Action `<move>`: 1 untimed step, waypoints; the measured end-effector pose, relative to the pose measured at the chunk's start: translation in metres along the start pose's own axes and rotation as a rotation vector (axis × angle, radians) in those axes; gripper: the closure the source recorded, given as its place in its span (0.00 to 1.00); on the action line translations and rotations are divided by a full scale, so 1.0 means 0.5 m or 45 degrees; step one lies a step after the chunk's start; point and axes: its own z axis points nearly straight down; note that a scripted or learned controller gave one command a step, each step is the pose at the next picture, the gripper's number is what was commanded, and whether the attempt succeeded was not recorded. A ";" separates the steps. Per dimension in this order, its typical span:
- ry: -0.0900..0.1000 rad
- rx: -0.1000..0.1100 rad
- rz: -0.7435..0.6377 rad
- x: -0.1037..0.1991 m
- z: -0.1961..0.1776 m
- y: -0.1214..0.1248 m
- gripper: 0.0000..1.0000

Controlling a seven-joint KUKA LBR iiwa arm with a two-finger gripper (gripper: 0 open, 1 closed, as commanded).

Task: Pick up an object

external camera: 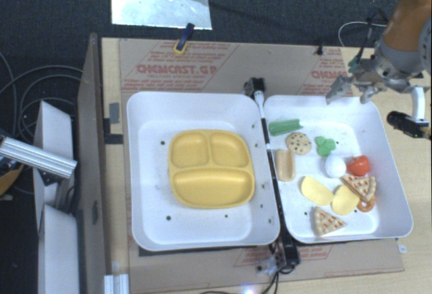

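Camera view has the claw (pixel 356 85) hanging above the far right corner of the right bin (pixel 391 171), at the end of the grey arm with its orange band (pixel 410 16). Its two fingers look spread, one tip toward the bin's back rim and the other just right of it, with nothing between them.

Nearest to the claw, a little below and to its left, lies a green bean-like piece (pixel 284 126). Just beyond that sits a round cookie (pixel 298 143), and right of the cookie a small green leafy piece (pixel 325 145). Further down from the claw come a white egg (pixel 335 166) touching a red tomato (pixel 358 165), and left of them a hot dog bun (pixel 285 164) close to the divider between the bins. Farthest in this bin are two yellow slices (pixel 316 190), a pizza wedge (pixel 360 186) with a pretzel-like bit against it, and a second pizza wedge (pixel 327 221) near the front rim.

Well off to the claw's left, the left bin (pixel 145 151) holds a yellow divided tray (pixel 210 168), its compartments bare.

By my judgement the pick is hardly begun: no item is gripped or lifted, and all the toy food lies in the bin. What is left is nearly everything: choosing a piece, moving over it, descending, closing and lifting. The bean piece or the cookie looks the shortest reach.
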 end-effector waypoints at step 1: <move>0.006 0.027 0.011 0.035 0.218 -0.100 0.00</move>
